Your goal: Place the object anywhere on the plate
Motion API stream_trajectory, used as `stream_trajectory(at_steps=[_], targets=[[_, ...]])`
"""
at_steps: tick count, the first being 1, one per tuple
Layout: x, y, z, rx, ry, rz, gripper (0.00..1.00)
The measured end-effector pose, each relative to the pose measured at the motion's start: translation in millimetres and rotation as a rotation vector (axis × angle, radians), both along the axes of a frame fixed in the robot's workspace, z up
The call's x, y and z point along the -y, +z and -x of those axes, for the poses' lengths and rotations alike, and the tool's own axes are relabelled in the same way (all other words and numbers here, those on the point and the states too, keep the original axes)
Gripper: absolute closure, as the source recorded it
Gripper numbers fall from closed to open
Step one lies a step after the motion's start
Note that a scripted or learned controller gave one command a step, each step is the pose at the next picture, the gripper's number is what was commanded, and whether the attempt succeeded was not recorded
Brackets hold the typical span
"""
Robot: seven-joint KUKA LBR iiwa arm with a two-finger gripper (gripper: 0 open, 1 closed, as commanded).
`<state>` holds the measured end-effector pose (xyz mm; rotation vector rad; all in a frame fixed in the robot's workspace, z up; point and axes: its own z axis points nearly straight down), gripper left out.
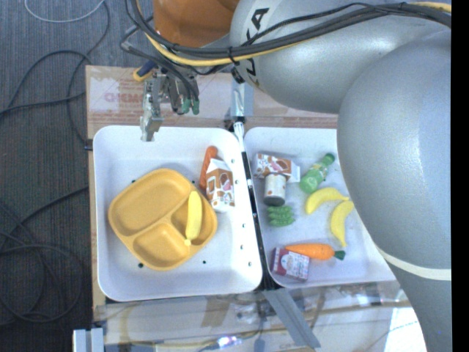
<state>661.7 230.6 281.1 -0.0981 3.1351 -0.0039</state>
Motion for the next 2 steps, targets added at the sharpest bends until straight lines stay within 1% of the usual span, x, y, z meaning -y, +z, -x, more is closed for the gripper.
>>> stream_trajectory(at_steps=[1,2], targets=[[27.5,-11.0,-7.9,-0.001,0.030,0.002,1.00],[-0.9,-5.3,-7.9,0.000,0.201,0.001,1.00]])
